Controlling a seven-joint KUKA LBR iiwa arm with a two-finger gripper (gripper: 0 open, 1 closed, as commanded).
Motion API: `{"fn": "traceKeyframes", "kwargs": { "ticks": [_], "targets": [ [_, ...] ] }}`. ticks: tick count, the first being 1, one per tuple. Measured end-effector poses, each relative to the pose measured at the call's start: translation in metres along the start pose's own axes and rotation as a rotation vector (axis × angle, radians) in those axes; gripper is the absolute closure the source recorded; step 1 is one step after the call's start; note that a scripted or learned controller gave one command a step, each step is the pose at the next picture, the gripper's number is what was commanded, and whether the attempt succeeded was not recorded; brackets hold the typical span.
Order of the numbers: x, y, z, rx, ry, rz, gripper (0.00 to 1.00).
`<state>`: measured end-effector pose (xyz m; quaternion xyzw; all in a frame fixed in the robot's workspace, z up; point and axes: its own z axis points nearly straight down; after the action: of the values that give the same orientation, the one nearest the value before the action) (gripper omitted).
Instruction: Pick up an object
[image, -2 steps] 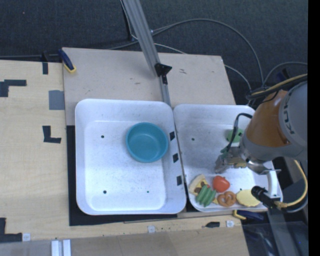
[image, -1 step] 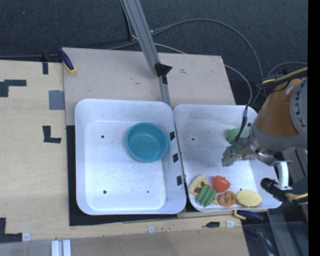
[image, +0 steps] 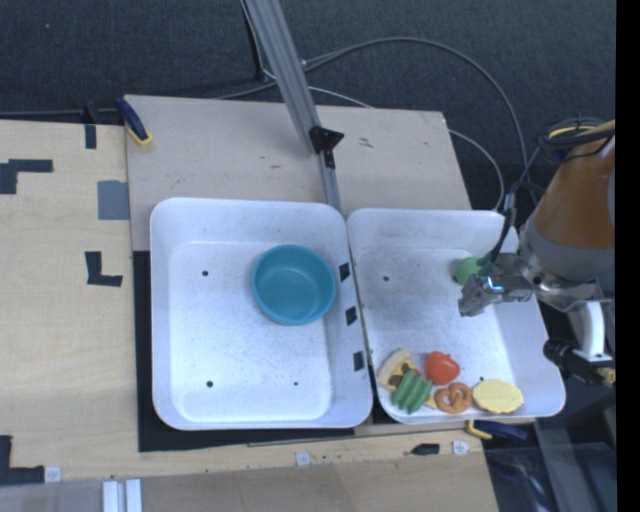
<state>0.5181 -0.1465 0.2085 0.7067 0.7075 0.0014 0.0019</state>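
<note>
My gripper (image: 480, 291) hangs over the right side of the right bin (image: 420, 300), coming in from the right edge. Touching its upper left side is a small green object (image: 465, 268), partly hidden by the gripper. Along the bin's front wall lie a sandwich-like piece (image: 396, 366), a green vegetable (image: 410, 392), a red pepper (image: 443, 366), a pretzel (image: 454, 398) and a yellow round piece (image: 497, 397). A blue bowl (image: 293, 284) sits upright in the left bin (image: 200, 330).
A slanted metal pole (image: 300, 90) runs down to the seam between the bins. Cables (image: 470, 140) loop over the bench behind the right bin. A yellow-and-blue clamp (image: 135, 122) sits at the board's far left corner.
</note>
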Motion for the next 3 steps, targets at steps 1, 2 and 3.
{"fn": "traceKeyframes", "kwargs": {
  "ticks": [1,2,3],
  "targets": [
    [0.001,0.008,-0.059,0.000,0.000,0.000,1.00],
    [0.055,0.012,-0.046,0.006,0.002,-0.003,1.00],
    [0.114,0.021,-0.048,0.005,0.002,-0.005,1.00]
  ]
}}
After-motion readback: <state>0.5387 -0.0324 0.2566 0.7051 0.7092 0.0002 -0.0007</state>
